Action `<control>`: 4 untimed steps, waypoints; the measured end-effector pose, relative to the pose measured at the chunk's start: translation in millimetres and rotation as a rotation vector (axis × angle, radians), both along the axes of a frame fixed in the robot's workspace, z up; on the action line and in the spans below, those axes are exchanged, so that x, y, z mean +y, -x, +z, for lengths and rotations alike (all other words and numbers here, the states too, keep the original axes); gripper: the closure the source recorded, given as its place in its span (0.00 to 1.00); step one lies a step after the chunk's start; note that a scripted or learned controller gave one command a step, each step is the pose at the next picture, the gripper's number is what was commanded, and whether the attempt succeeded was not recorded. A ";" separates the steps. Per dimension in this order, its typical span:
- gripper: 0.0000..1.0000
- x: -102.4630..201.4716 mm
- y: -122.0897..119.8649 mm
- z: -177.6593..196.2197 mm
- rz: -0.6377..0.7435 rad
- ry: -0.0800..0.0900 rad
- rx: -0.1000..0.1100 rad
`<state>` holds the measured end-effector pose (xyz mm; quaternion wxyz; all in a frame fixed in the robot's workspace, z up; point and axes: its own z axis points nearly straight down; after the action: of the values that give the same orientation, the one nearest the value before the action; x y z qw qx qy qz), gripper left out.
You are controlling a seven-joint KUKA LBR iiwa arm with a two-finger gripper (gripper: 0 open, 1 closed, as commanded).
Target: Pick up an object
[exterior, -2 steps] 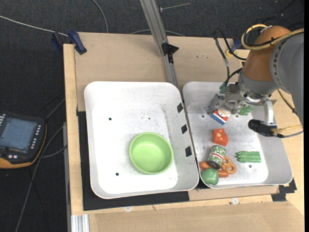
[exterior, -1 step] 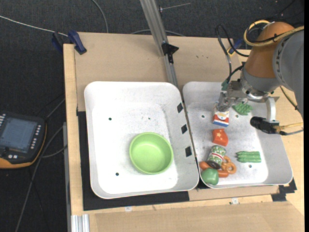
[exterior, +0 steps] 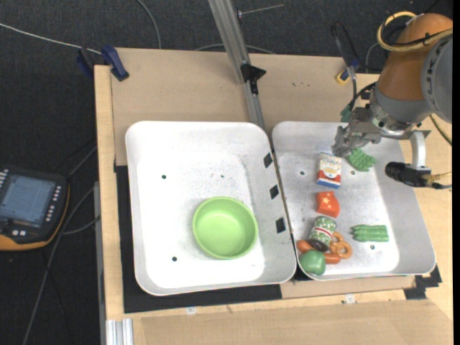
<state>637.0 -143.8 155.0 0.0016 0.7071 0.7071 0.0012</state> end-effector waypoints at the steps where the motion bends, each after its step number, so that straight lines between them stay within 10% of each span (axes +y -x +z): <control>1: 1.00 -6.0 -6.6 46.9 0.000 0.000 -0.001; 2: 1.00 -6.0 -7.5 100.3 0.000 0.000 -0.002; 4: 1.00 109.8 8.9 104.2 0.005 -0.002 0.003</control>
<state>628.1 -34.0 259.2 -0.0002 0.7053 0.7089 0.0007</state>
